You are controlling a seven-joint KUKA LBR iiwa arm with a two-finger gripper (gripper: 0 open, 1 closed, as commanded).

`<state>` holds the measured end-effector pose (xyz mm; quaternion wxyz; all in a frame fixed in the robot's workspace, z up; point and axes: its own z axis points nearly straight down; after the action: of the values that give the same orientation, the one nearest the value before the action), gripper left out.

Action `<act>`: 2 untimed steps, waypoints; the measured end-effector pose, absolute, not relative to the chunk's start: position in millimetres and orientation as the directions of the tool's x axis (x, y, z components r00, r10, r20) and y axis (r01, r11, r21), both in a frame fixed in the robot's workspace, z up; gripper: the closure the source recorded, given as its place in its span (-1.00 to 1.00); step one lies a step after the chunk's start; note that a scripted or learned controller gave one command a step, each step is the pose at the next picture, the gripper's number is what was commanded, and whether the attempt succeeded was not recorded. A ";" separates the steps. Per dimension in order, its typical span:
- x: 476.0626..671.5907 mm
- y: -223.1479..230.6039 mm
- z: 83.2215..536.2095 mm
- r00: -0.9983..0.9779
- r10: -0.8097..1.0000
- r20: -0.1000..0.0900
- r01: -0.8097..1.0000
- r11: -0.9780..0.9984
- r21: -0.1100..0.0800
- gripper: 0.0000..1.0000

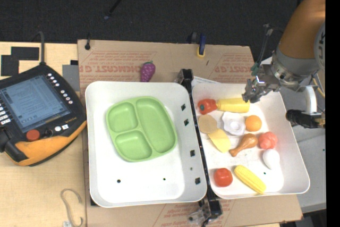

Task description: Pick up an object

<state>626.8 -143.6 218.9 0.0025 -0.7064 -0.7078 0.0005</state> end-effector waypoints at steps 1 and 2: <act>613.2 -94.0 231.2 -0.003 1.000 0.003 1.000 0.003 -0.003 1.00; 601.6 -52.5 232.5 -0.003 1.000 0.002 1.000 0.003 -0.004 1.00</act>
<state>601.6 -52.5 232.5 0.0023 -0.7062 -0.7080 0.0006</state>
